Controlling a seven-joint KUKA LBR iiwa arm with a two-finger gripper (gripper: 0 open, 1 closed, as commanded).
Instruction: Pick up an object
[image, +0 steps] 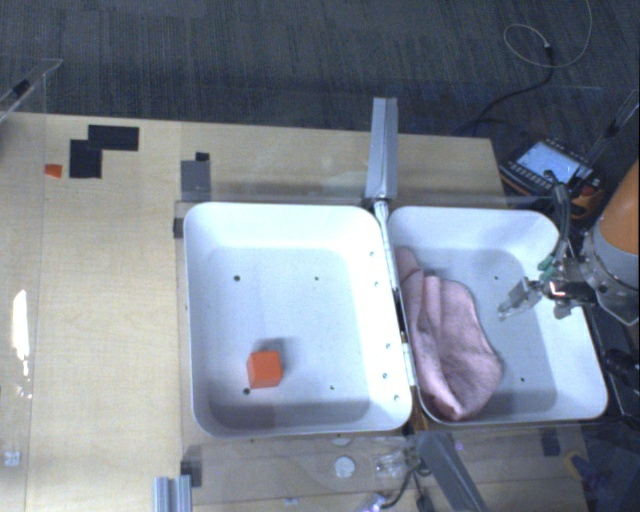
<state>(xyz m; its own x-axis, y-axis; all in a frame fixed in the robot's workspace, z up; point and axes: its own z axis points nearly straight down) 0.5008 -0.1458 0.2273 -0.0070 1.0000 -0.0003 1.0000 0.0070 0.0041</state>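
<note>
meanwhile the gripper (537, 293) is hovering over the right bin (520, 230), its jaws standing apart and gripping nothing. a pink towel (450, 345) is lying crumpled along that bin's left side, while an orange block (265, 369) is sitting in the left bin (280, 235).

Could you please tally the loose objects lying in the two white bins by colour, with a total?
Orange: 1, the orange block in the left bin
Pink: 1, the pink cloth in the right bin
Total: 2
</note>
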